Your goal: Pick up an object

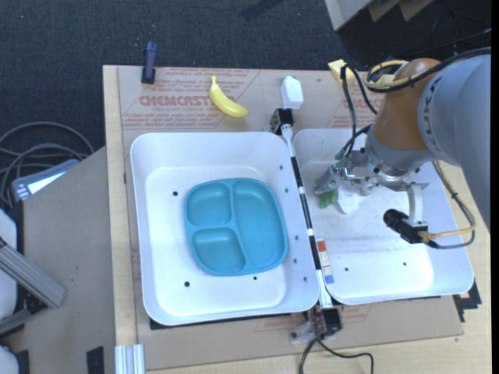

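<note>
Landmark: divided blue plate (pixel 235 226), sits mid left bin (pixel 156 178). Banana (pixel 225 100) lies on the bench above the plate, outside the bin. Right of the plate, across the bin divider, small green object (pixel 327 196) in the right bin (pixel 405 275), partly under the tool, shape unclear. Gripper (pixel 348 184) just right of it, low in that bin; finger state: can't tell.

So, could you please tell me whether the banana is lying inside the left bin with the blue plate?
No, the banana lies on the bench beyond the left bin, while the blue plate sits inside that bin.
</note>
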Robot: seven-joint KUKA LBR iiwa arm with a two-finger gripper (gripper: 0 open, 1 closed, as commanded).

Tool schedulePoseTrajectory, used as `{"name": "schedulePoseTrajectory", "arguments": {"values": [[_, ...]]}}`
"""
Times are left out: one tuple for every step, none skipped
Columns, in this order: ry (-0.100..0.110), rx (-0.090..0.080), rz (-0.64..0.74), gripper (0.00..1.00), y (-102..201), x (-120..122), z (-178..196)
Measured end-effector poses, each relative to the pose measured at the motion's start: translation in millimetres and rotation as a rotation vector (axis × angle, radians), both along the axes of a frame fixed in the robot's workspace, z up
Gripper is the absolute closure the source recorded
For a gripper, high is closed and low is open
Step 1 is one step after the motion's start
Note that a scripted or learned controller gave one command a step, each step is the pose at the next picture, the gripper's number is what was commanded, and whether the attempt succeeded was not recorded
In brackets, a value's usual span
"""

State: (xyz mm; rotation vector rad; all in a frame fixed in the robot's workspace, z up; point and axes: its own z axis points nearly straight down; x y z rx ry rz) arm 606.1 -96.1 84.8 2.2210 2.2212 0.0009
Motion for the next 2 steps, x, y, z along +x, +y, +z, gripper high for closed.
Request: {"name": "schedulePoseTrajectory", "arguments": {"values": [[-0.007, -0.003, -0.001, 1.0, -0.9, 1.9, 12.2], [0.0, 0.001, 0.001, 1.0, 70.1, -20.4, 100.1]]}}
